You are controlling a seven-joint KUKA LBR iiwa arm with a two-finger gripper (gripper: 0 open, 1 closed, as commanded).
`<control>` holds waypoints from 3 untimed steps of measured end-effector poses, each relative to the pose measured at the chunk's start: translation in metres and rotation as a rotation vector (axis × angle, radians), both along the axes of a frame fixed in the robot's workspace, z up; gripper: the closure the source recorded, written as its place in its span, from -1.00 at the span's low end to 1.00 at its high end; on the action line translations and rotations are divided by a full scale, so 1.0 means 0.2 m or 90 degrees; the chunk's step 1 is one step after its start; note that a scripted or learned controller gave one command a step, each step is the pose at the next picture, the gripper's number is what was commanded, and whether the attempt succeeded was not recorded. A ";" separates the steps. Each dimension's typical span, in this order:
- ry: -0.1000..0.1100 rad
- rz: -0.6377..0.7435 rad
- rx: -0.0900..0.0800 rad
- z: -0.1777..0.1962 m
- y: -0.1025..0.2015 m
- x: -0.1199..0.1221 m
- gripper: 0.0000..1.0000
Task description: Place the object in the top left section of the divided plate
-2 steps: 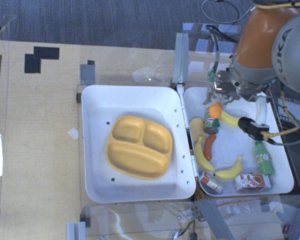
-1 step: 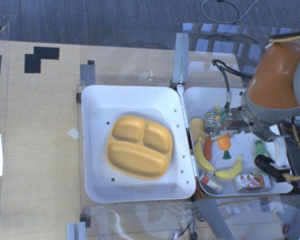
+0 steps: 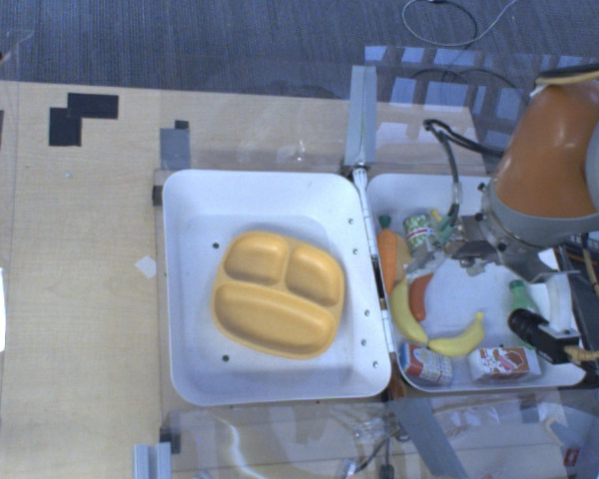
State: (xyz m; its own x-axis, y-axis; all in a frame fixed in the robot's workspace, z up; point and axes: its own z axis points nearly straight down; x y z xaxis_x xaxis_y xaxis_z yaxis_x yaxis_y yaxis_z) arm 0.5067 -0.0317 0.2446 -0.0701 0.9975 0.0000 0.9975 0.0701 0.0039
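Pincer [image 3: 441, 255] low in right bin [image 3: 569, 377] over carrot [image 3: 388, 254] and bananas [image 3: 411, 312], grip state unreadable; yellow divided plate [image 3: 278, 292] apart in left bin [image 3: 195, 267].

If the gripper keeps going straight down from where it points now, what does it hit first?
Probably the bananas or the red item beside them below the gripper; depth is unclear from this slanted view.

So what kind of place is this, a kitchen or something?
More likely a robot test lab than a kitchen. A grey and orange arm reaches over two white bins on a wooden bench; the food, like the bananas, looks like toys, beside a yellow divided plate, with loose cables on the carpet.
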 end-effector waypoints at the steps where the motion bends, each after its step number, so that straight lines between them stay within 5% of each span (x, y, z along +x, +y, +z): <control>1: -0.002 0.001 0.000 0.05 0.00 0.01 1.00; 2: 0.000 0.106 -0.001 -0.29 -0.10 -0.09 1.00; 3: -0.003 0.196 -0.001 0.12 0.01 -0.09 1.00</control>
